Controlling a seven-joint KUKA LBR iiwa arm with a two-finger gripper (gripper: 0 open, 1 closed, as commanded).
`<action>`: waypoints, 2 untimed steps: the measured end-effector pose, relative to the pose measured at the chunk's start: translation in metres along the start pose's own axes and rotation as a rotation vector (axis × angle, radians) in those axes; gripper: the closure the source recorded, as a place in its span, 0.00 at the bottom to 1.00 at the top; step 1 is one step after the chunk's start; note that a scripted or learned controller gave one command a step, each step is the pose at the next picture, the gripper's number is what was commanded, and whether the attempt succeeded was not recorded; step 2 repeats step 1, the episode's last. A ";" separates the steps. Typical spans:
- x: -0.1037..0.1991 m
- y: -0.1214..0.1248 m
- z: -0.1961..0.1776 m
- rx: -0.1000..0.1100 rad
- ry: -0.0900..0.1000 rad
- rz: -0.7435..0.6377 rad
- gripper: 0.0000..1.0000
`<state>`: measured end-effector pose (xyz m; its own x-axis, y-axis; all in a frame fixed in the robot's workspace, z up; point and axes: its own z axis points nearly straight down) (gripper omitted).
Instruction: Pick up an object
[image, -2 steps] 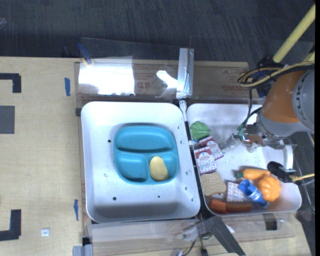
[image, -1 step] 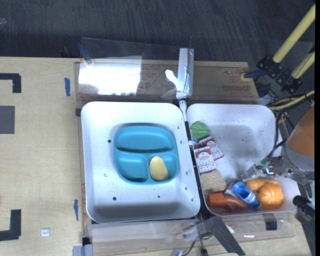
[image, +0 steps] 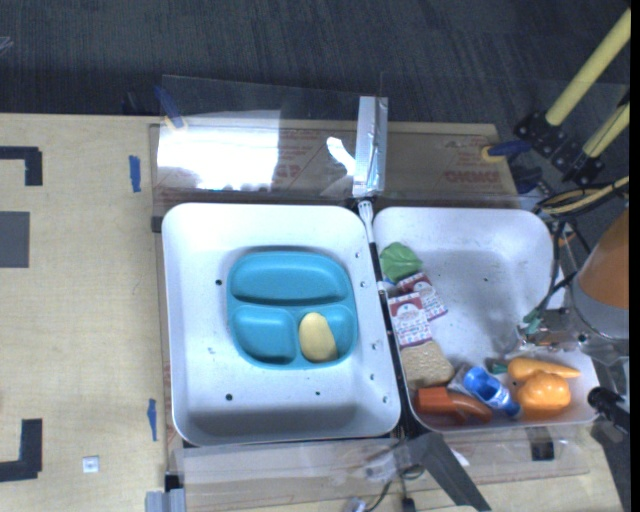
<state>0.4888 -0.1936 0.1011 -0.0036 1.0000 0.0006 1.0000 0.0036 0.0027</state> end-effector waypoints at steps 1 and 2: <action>-0.011 -0.007 0.014 -0.003 0.002 0.243 1.00; -0.011 -0.007 0.014 -0.003 0.002 0.243 1.00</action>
